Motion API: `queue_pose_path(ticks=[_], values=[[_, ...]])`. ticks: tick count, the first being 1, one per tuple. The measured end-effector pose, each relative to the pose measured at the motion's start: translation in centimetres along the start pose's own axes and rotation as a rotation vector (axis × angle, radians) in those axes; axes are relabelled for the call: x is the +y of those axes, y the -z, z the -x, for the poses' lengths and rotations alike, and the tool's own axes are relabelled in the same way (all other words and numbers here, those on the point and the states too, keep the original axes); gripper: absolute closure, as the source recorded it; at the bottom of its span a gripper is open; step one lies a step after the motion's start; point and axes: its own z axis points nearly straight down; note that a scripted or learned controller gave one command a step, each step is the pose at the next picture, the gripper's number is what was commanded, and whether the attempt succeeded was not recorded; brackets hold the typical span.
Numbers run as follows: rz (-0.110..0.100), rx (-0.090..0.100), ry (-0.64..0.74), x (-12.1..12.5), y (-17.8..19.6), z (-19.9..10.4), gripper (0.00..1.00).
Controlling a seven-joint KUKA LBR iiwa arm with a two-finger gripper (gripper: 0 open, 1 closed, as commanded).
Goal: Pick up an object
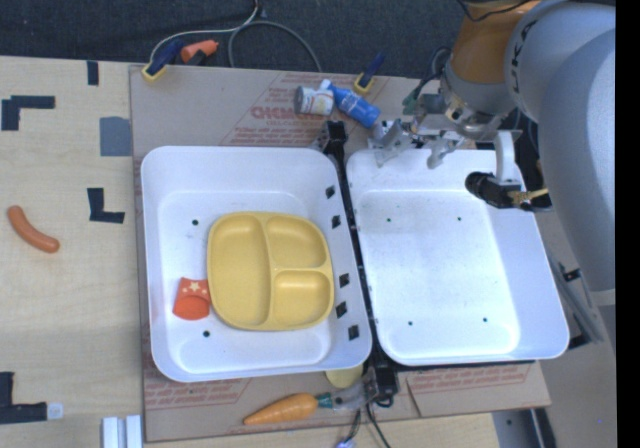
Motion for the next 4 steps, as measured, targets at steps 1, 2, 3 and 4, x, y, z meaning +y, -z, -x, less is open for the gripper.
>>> queue_pose_path(ticks=[1, 2, 3, 4], values=[[-0.004, 0.003, 0.008, -0.2, 0.4, -8.6, 0.0], [-0.012, 0.001, -0.005, -10.2, -0.6, -3.0, 0.0], [-0.015, 0.0, -0.013, -19.3, -6.2, 8.1, 0.0], [0.003, 0.002, 0.009, -12.2, -1.8, 2.4, 0.0]])
